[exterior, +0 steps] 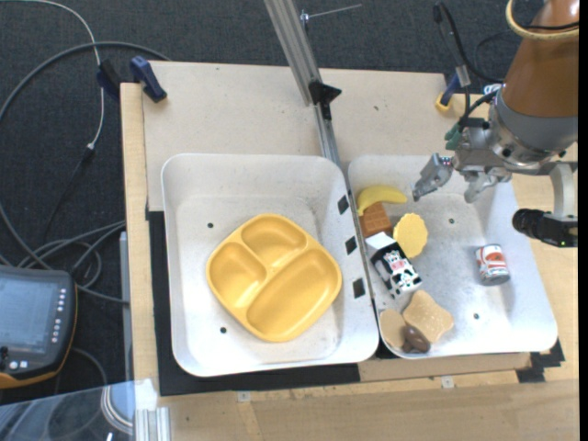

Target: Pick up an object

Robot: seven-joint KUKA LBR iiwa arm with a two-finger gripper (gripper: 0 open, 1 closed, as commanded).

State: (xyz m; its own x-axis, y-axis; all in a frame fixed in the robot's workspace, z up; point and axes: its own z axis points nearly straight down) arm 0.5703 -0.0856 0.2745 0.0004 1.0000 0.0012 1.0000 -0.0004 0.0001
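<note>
Overhead slanted view of the pick cell. The gripper (455, 180) hangs above the upper part of the right bin (528, 315), fingers spread apart with nothing between them. No target is fixed by the task; candidates lie below and to the left of the gripper. Nearest is the banana (381, 196), just left of the fingertips, its long axis running roughly left to right. Beyond it sit a brown block (374, 219), a yellow disc (412, 234) and a cow-patterned carton (395, 266); a small can (493, 264) lies below-right. The wrist is cut off at the frame's right, and fingertip height above the bin floor cannot be judged.
</note>
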